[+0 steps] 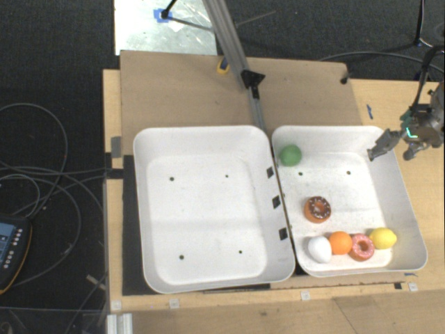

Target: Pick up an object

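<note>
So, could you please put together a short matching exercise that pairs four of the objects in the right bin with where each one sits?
Things:
1. green ball
2. chocolate doughnut
3. white egg
4. yellow lemon

Places:
A. right end of the row along the near wall
B. far left corner of the right bin, by the divider
C. left end of the row along the near wall
D. alone near the middle of the bin floor

Pairs: 1-B, 2-D, 3-C, 4-A
</note>
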`<action>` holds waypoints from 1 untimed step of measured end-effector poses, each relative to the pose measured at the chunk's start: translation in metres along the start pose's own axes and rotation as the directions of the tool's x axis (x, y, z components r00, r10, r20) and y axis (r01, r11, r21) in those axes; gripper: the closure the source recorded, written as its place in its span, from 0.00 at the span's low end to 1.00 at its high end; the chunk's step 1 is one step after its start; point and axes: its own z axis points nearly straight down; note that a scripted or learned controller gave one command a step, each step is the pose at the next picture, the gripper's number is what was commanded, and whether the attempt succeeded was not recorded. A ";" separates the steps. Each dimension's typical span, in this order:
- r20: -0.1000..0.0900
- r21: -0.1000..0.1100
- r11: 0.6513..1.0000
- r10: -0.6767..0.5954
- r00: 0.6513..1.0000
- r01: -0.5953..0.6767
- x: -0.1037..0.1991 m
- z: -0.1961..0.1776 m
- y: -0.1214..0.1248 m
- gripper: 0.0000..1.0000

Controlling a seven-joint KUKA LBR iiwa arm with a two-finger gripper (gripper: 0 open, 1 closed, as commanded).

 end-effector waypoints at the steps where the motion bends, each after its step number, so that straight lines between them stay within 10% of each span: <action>1: 0.001 -0.002 1.000 -0.001 1.000 0.001 0.000 -0.002 0.001 0.00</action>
